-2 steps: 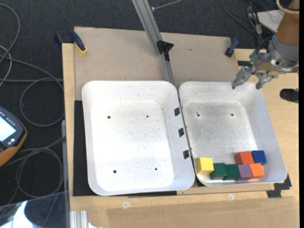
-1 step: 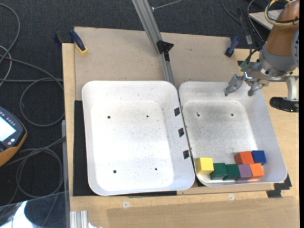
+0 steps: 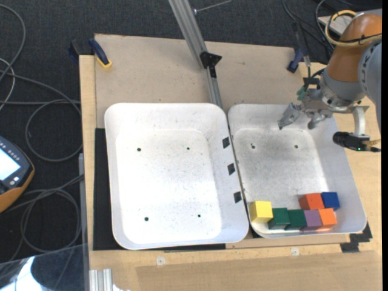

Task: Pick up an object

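Several small coloured blocks lie along the near edge of the right bin (image 3: 273,162): a yellow block (image 3: 262,210), two green blocks (image 3: 288,217), a purple block (image 3: 313,219), an orange block (image 3: 327,217), a red block (image 3: 313,201) and a blue block (image 3: 330,199). My gripper (image 3: 299,123) hangs over the far right corner of that bin, well away from the blocks. Its fingers are spread and open, with nothing between them.
The left bin (image 3: 167,174) sits beside the right one, with black clips along their shared edge. A slanted metal pole (image 3: 194,35) rises from behind the bins. Blue clamps hold the board's far corners. Cables lie on the floor at left.
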Motion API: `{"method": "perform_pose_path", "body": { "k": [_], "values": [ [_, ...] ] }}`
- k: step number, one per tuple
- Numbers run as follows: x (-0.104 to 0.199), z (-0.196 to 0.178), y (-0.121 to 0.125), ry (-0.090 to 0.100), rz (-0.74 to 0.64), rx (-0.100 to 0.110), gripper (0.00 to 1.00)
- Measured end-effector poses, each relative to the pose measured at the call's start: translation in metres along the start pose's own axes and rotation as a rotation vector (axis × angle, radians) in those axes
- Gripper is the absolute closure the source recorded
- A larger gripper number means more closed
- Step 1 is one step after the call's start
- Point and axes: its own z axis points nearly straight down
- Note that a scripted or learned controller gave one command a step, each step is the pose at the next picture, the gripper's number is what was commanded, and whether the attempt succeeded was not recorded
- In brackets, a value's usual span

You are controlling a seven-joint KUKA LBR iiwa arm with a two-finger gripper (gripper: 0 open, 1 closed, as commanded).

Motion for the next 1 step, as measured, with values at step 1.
{"method": "perform_pose_path", "body": {
  "k": [1],
  "values": [
    [-0.0004, -0.0153, 0.0018, -0.003, -0.001, -0.007, 1.00]
  ]
}}
